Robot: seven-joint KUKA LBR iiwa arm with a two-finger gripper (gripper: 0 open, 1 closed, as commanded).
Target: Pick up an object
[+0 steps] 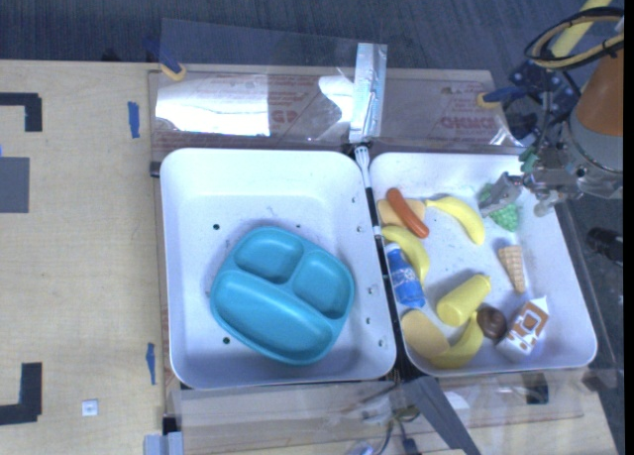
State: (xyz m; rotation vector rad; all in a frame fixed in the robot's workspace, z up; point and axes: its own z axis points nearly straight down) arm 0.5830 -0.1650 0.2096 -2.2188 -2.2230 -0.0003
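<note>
The right bin (580, 289) holds toy food: a red hot dog (406, 212), a yellow banana (460, 216), a green leafy piece (505, 215), a tan cone (513, 267), a blue tube (403, 279), a yellow cylinder (463, 299), a brown ball (491, 321) and a white-and-orange carton (527, 326). My gripper (518, 197) hangs over the bin's far right corner, just above the green piece. Its fingers are spread open with nothing between them.
A blue divided plate (282, 291) lies in the left bin (198, 185). Another banana (441, 342) curls along the right bin's near wall. Clear plastic sheets stand behind both bins. Cables and the arm crowd the upper right.
</note>
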